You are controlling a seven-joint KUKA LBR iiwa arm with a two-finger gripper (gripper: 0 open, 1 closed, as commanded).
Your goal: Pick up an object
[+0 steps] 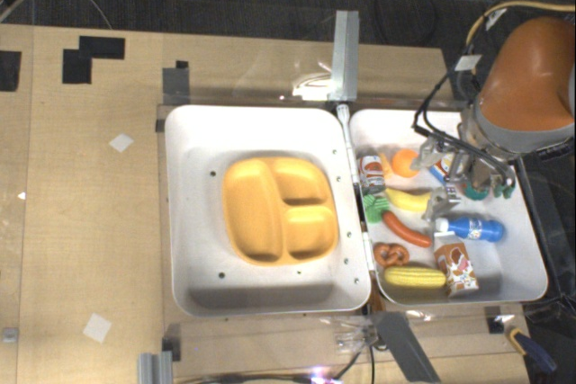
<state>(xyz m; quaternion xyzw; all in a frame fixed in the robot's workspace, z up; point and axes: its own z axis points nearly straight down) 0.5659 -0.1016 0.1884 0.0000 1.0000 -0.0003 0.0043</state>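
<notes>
Camera view puts the bench below you at a slant, so start at the near edge. In the right bin point(531, 283), closest to you, a corn cob point(415, 277) lies crosswise along the front wall, with a small brown-and-white carton point(457, 267) just beside its right end and a pretzel point(391, 254) touching it from behind. Further in you see a red hot dog point(407, 229) lying at a slant, and to its right a blue bottle with a white cap end point(472, 229) on its side. Beyond those, a yellow banana point(407, 200) lies across the middle, and a small can point(372, 174) with a red label sits against the bin's left wall, a green item just below it too small to identify. An orange ball-like piece point(404, 162) sits near the far part of the bin.

The gripper point(453, 190) hangs over the right bin's middle, just right of the banana and above the bottle; you cannot tell from here whether it is spread or closed, nor whether anything sits in it. The orange band of the arm point(531, 76) looms above it.

In the left bin point(193, 283) a yellow divided tray point(279, 207) rests in the centre.
</notes>
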